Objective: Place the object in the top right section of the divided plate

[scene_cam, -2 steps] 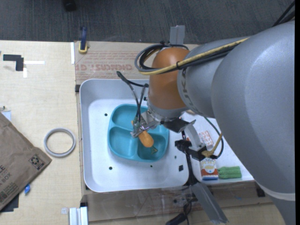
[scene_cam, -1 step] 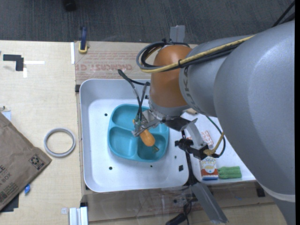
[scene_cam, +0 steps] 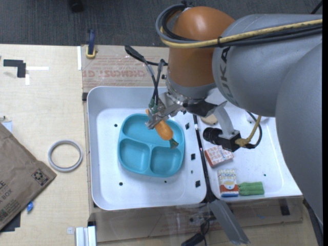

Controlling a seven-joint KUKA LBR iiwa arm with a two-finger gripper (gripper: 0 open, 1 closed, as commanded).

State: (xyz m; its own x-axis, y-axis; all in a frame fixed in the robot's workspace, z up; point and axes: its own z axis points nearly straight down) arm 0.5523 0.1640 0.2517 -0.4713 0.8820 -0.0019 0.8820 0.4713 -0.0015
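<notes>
A blue divided plate (scene_cam: 141, 158) lies in the left white bin (scene_cam: 105, 152). An orange carrot-shaped object (scene_cam: 164, 130) with a green end hangs over the plate's upper right section. My gripper (scene_cam: 156, 118) reaches down from the arm's orange wrist and is shut on the carrot's upper end. The carrot tilts down to the right, its green tip near the plate's right rim.
The right bin (scene_cam: 266, 173) holds a red-and-white small box (scene_cam: 219, 156), a yellow-and-white packet (scene_cam: 227, 182), a green object (scene_cam: 251, 188) and a tan object (scene_cam: 209, 119) partly under the arm. A roll of tape (scene_cam: 65, 155) and a cardboard box (scene_cam: 18, 178) lie on the bench to the left.
</notes>
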